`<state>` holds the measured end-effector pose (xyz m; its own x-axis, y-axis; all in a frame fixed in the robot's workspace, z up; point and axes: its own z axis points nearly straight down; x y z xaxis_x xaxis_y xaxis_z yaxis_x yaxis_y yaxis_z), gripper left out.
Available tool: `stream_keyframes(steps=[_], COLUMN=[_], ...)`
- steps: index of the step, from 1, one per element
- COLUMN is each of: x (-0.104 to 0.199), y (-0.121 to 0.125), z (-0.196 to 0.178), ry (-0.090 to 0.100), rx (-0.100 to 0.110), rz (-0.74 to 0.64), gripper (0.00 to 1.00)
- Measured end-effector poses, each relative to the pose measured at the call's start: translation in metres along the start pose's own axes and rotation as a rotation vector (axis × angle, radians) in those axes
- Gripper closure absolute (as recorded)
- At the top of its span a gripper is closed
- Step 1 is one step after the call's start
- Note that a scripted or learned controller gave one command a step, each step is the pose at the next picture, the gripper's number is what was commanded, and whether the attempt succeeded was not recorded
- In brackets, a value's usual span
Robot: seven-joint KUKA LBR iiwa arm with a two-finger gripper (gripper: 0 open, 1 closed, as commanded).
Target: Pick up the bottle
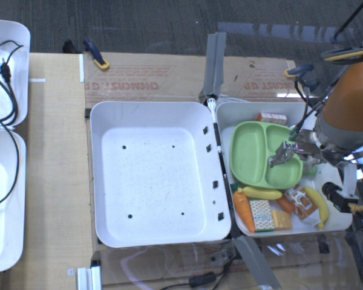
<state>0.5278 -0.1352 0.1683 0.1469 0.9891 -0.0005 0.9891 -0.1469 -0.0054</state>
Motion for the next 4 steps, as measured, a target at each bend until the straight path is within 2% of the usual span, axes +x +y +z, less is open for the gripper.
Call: stream_keyframes(steps=[1,2,3,4], x=[-0.034,-0.036,-0.005,0.003], y=[-0.035,-0.032,-0.014,-0.015], z=[0.071,0.058,0.026,0.029], ry=[-0.001,-0.003,-0.011,-0.001], rx=[-0.021,-0.032,-0.013,-0.003], rz=[-0.101,-0.094,0.094,0.083], gripper=[0.0,1.0,1.0,0.0])
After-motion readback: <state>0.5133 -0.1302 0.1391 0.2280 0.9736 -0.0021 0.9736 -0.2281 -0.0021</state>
